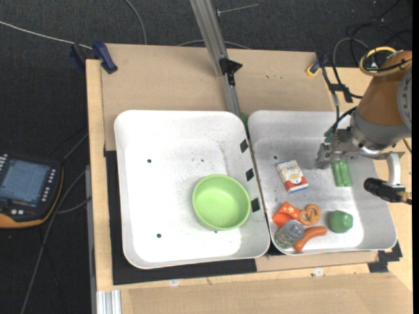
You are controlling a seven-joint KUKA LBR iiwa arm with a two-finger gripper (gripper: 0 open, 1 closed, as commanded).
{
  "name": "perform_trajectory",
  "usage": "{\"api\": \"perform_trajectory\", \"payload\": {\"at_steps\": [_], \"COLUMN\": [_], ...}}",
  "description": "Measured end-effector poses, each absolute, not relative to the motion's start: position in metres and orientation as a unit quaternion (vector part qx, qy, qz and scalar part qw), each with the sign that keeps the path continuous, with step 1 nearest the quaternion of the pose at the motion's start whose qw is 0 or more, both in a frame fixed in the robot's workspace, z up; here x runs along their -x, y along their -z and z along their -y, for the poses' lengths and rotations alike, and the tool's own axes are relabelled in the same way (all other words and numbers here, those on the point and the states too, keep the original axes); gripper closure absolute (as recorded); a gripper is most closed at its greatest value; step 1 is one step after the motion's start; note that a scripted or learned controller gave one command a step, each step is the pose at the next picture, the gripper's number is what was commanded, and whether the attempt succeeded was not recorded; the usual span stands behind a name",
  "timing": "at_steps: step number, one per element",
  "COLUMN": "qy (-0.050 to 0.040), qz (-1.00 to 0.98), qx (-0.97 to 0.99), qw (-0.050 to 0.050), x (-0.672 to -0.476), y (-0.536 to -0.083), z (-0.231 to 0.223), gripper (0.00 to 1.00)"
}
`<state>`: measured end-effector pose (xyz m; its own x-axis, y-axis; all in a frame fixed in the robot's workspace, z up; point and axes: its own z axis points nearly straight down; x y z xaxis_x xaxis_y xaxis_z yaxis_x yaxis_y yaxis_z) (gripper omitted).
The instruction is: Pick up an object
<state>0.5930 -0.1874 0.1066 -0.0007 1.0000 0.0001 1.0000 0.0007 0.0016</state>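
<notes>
My gripper (332, 156) hangs over the upper right part of the right bin (275, 126), below the arm's orange band. A green stick-shaped object (341, 174) lies just below and right of the gripper, close to it or touching it. A small white and orange carton (292, 175) lies to the gripper's left. Near the front wall of that bin sit a green round fruit (340, 221), a pretzel (310, 212), an orange piece (285, 212), a red sausage (308, 237) and a grey round lid (290, 231).
The left bin (150, 136) holds a light green bowl (221, 202) at its front right. A metal post (213, 31) slants up from between the bins. Black cables (347, 93) run beside the arm at the right. A teach pendant (26, 188) lies off the bench at left.
</notes>
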Motion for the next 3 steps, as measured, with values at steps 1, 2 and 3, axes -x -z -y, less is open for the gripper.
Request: {"api": "perform_trajectory", "payload": {"at_steps": [1,2,3], "qy": [-0.0012,-0.0013,-0.0016], "qz": [-0.707,-0.707,-0.707], "qx": [-0.707,-0.707,-0.707], "qw": [0.002,0.002,0.002], "x": [-0.593,-0.587,-0.588], "y": [-0.150,-0.196,-0.249], "z": [0.184,0.180,0.180], "gripper": [1.00,1.00,1.00]}}
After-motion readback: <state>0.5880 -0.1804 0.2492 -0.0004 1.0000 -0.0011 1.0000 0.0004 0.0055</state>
